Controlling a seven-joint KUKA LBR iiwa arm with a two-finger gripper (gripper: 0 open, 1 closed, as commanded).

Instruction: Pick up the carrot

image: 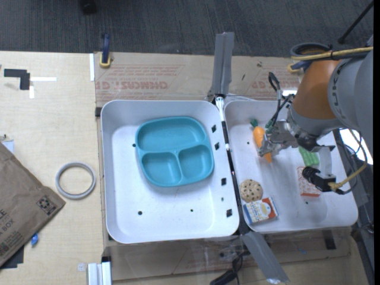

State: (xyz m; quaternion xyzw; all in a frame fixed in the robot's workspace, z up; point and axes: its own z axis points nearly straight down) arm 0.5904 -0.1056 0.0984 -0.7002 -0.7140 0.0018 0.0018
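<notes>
Gripper [271, 146] hovering at carrot [259, 138] in right bin [332, 218], upper left part; finger spread impossible to tell, hold unconfirmed. Good practice (judging): centring over orange body, squeezing across narrow width, lifting straight. Cookie [251, 189] lying nearer, well apart.

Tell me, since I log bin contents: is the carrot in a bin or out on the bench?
In a bin. The carrot lies in the right bin, near its upper left, beside the gripper.
</notes>
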